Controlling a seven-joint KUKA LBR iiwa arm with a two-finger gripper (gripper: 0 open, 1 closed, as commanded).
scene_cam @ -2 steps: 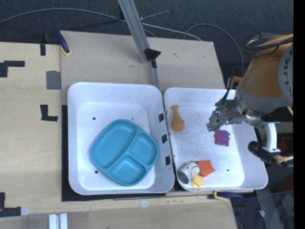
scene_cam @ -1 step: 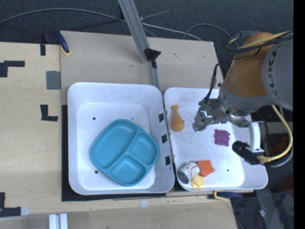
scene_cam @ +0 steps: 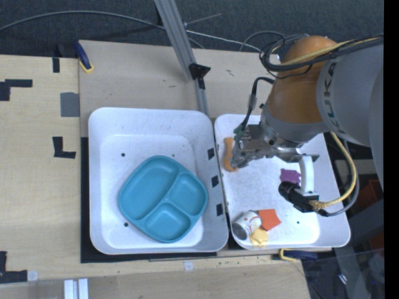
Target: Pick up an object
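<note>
Gripper [scene_cam: 240, 157] is down in the right bin [scene_cam: 330, 232], near its left wall, right by a small orange thing [scene_cam: 228, 154] that sits against that wall. Honestly can't tell if it has the orange thing or is just next to it, the wrist blocks too much.

Going from the left: the left bin [scene_cam: 103, 126] has a blue divided plate [scene_cam: 163, 198] lying flat in it, three compartments, sitting toward the front. A grey metal pole [scene_cam: 177, 39] slants down from the top and ends near the back corner where the two bins meet.

Then the right bin: orange thing at the left wall, a purple piece [scene_cam: 290, 176] further right, partly under the arm's hardware. Near the front edge there's a small white cup-looking thing [scene_cam: 245, 224] on its side, a yellow bit [scene_cam: 259, 237] just beside it, and an orange-red flat piece [scene_cam: 270, 218] touching that cluster. Big grey and orange arm [scene_cam: 305, 92] hangs over the back of that bin.
</note>
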